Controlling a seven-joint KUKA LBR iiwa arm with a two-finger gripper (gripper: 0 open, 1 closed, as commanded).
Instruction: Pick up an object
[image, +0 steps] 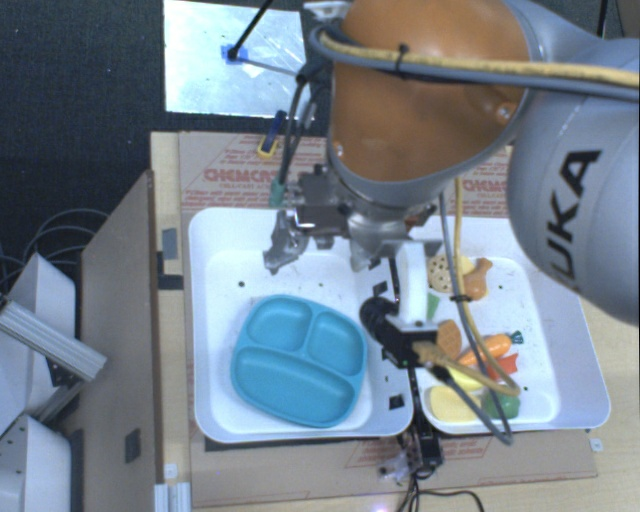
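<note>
My gripper (321, 256) hangs over the far part of the left bin (215, 300), its two fingers spread open with nothing between them. Just in front of it a blue divided plate (300, 360) lies flat on the bin floor. The right bin (570, 350) holds toy food: a drumstick (474, 277) by a speckled cookie (438, 268), an orange carrot (493, 347), a yellow piece (449, 402) and a green piece (503, 405). The arm's body hides the far side of both bins.
The bins sit on a cardboard sheet (230, 175) on the bench. A shiny panel (210, 60) lies beyond it. White brackets (40, 340) and cables stand off the bench to the left.
</note>
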